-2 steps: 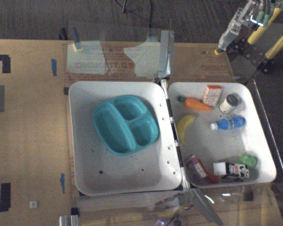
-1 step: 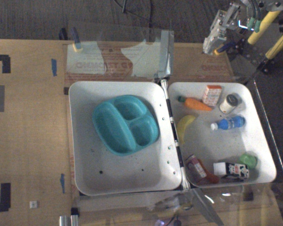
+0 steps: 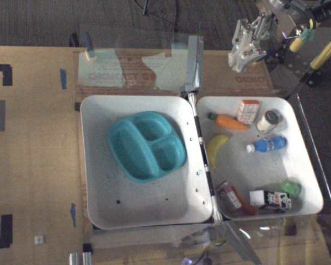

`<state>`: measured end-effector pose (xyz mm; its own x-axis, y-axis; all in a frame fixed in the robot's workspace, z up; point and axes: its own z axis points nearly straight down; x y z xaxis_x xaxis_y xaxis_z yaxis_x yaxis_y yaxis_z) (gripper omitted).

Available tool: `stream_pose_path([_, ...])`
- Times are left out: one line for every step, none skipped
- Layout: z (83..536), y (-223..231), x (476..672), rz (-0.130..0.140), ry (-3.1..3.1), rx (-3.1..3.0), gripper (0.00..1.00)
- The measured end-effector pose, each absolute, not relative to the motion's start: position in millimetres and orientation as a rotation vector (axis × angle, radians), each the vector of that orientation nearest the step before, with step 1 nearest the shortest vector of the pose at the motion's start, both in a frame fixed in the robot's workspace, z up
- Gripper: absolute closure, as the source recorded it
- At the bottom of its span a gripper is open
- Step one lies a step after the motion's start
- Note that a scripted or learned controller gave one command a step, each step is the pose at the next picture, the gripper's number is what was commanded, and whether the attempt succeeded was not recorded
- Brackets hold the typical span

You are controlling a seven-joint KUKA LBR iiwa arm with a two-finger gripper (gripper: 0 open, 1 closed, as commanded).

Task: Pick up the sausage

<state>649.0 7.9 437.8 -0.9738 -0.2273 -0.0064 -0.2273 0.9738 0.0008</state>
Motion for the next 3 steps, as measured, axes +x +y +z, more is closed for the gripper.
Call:
stream_pose_path([437.8, 56.6, 667.5, 0.001, 2.946, -1.054, 1.00])
stream_pose_path([416.9, -16.0, 662.3, 0.000, 2.935, -1.100, 1.00])
stream_pose_path([432.9, 14.5, 667.6, -0.003, 2.618, -1.714, 1.00])
